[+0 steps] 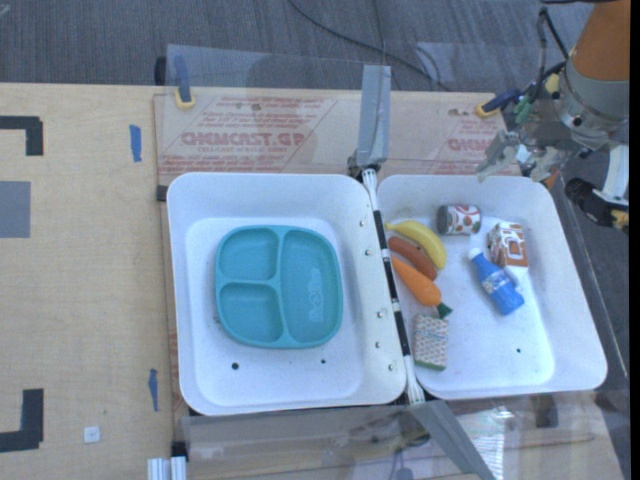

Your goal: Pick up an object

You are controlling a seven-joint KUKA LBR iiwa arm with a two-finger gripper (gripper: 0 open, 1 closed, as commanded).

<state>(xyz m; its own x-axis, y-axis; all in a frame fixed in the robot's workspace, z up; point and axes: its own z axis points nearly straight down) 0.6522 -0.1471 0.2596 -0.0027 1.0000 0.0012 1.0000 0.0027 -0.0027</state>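
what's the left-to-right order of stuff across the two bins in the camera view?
Teal divided plate → banana → small can → blue bottle. The carrot, patterned pouch and small carton overlap these in x, so I left them out.

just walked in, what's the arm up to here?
Pick attempt, nothing grabbed yet. The gripper sits above the far rim of the right bin, which holds a banana, carrot, small can, blue bottle and carton. A teal divided plate lies in the left bin.
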